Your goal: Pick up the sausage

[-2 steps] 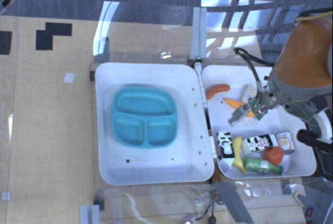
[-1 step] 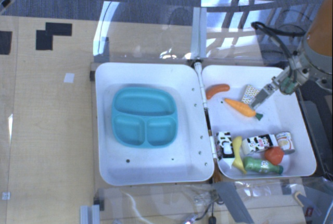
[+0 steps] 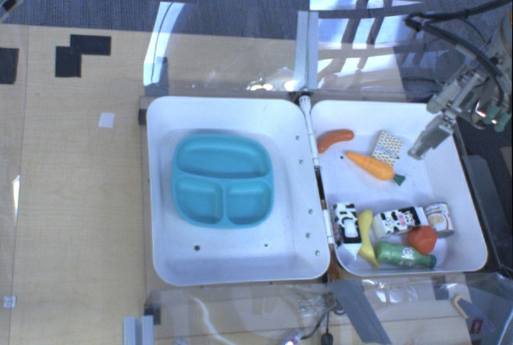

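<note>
The claw (image 3: pixel 422 144) hangs over the far right part of the right bin (image 3: pixel 473 211), its grey tip pointing down and to the left; whether it is clenched or released cannot be told from this view, and nothing shows in its grasp. Just left of the tip lies a small patterned packet (image 3: pixel 388 147), and nearer than that a carrot (image 3: pixel 371 165) lies at a slant with its green end toward the right. The sausage (image 3: pixel 335 140) rests on the bin floor at the far left of the right bin, beside the divider between the bins, apart from the claw. Along the near side of this bin sit a black-and-white carton (image 3: pixel 346 223), a banana (image 3: pixel 366 237), a green bottle (image 3: pixel 405 256), a tomato (image 3: pixel 422 239) and a small can (image 3: pixel 439 218), crowded together. The left bin (image 3: pixel 164 255) holds a blue compartment plate (image 3: pixel 224 179). Both bins stand on the wooden bench (image 3: pixel 72 199).
</note>
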Controlling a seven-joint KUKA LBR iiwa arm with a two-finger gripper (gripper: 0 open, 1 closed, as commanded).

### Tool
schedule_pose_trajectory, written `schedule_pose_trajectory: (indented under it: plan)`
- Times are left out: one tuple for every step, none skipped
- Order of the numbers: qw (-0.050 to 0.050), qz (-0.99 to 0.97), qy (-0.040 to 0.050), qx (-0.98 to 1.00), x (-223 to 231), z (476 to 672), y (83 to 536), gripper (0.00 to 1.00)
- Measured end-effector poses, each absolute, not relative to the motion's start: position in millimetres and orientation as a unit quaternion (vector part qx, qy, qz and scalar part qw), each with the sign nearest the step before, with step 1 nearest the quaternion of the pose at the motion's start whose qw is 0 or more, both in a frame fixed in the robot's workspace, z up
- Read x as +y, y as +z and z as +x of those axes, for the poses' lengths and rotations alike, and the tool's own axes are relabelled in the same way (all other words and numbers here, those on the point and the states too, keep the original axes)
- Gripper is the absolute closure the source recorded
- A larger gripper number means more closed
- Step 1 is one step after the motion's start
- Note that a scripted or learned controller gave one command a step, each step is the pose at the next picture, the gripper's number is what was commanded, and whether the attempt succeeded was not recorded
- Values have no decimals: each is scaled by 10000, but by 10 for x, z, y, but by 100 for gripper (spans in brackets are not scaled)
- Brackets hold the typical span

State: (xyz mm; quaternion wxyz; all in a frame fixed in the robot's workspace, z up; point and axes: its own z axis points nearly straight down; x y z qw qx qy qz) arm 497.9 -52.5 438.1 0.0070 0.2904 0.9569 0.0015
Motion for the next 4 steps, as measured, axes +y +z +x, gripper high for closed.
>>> schedule_pose_trajectory:
  plan:
    - [66,2905,15,9569,-525,4979,4378,0]
    - [63,1573,6,9875,-393,4886,4375,0]
    - [68,215,2,9997,-216,4890,4375,0]
    - [67,1015,11,9948,171,4887,4263,0]
